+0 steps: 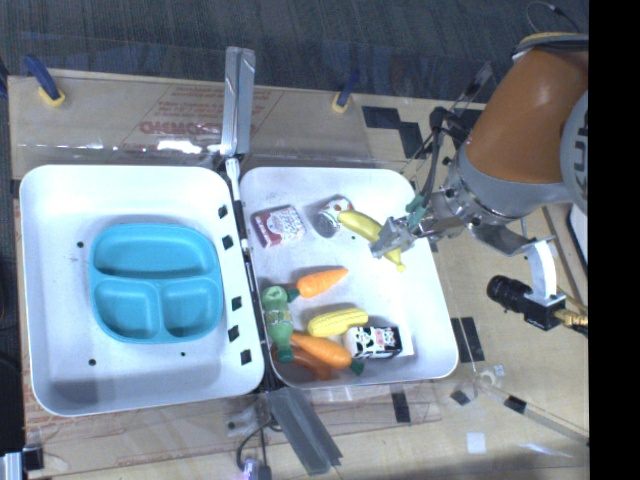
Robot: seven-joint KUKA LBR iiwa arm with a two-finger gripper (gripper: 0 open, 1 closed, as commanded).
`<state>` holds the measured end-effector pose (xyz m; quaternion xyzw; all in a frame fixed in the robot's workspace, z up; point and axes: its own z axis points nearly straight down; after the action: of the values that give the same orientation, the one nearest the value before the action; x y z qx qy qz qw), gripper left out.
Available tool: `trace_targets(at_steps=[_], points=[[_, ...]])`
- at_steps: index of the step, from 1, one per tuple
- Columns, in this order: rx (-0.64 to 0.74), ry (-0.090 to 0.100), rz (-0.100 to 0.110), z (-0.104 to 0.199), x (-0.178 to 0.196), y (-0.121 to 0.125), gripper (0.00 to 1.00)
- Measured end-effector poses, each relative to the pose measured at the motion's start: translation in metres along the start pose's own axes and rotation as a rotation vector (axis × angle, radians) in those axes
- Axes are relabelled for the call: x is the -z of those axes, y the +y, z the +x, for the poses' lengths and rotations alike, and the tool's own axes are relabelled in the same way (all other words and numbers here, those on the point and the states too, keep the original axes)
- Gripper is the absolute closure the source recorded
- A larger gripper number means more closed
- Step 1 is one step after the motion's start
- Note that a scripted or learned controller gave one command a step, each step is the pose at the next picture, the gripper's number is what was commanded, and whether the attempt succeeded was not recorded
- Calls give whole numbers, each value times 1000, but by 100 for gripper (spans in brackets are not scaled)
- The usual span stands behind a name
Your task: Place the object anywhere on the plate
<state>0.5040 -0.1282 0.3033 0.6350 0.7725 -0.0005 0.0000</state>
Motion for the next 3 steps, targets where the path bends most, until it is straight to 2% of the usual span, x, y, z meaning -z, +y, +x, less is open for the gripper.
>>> trace_targets(at_steps=[1,2,3], points=[[83,1,2,49,-49,19,100],[-53,2,5,102,-113,52,100],[191,1,1,184,-112,78,100]])
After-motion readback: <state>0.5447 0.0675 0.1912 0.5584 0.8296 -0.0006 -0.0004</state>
